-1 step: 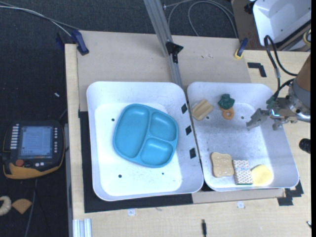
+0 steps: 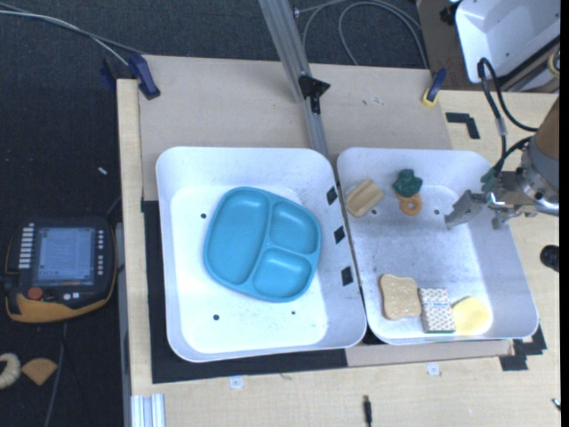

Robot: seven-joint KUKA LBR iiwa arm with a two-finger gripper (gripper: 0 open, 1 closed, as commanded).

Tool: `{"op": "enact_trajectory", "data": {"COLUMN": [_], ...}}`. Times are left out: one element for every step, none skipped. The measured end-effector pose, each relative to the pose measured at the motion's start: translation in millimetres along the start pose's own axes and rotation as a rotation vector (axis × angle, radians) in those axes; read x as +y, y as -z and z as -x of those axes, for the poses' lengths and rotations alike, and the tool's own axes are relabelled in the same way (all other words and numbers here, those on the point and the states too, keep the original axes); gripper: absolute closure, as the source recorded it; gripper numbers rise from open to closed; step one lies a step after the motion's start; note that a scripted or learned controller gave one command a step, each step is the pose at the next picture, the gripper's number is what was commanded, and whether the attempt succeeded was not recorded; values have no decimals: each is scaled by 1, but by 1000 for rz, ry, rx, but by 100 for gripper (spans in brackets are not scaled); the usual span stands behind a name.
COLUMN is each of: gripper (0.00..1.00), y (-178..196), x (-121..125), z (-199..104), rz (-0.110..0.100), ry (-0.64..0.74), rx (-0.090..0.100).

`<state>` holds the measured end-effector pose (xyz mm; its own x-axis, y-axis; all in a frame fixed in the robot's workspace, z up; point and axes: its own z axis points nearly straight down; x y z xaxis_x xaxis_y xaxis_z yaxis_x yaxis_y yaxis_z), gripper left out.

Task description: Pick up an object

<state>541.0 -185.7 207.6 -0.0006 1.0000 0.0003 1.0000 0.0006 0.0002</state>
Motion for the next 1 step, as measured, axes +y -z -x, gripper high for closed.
{"op": "enact_trajectory", "data": {"gripper": [0], "y": [-42], "x": [-1], "z": [-2], "rz": [-6], "ry": [0], "rx": [2]}}
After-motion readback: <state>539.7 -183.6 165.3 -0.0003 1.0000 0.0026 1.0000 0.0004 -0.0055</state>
